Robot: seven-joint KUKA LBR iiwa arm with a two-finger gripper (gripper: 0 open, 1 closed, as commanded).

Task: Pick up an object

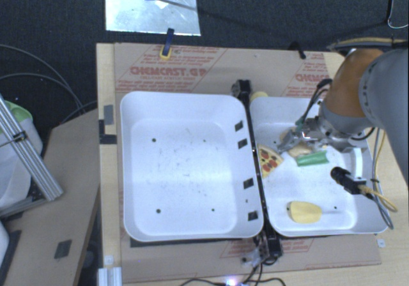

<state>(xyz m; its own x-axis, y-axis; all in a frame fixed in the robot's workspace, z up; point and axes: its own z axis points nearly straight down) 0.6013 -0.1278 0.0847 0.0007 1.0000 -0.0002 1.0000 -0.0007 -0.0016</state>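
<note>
1. Nearest the camera from my seat, below the gripper (299, 140) and toward the front wall of the right bin (332, 224), lies a yellow rounded object (304, 212), smooth and domed like a toy lemon wedge or bun. It sits well apart from the gripper.

2. Just below and to the right of the gripper lies a green block (312, 159), flat and oblong, matte like foam or plastic. It is the closest candidate; I cannot tell whether it touches the gripper.

3. To the gripper's left, against the divider, is a toy pizza slice (269, 161), a wedge with red spots on pale yellow. It looks thin and flat, so it would be awkward to lift from a slick bin floor.

4. The gripper itself hangs low over the middle of the right bin. Nothing is visibly held, and whether it is spread or closed I cannot tell at this slant.

5. My worries: closing beside the green block could nudge it away on the smooth white plastic, and a descent too far left could clip the pizza slice or the bin wall.

6. Far left of the gripper, the left bin (137, 103) shows a scuffed, speckled floor.
</note>
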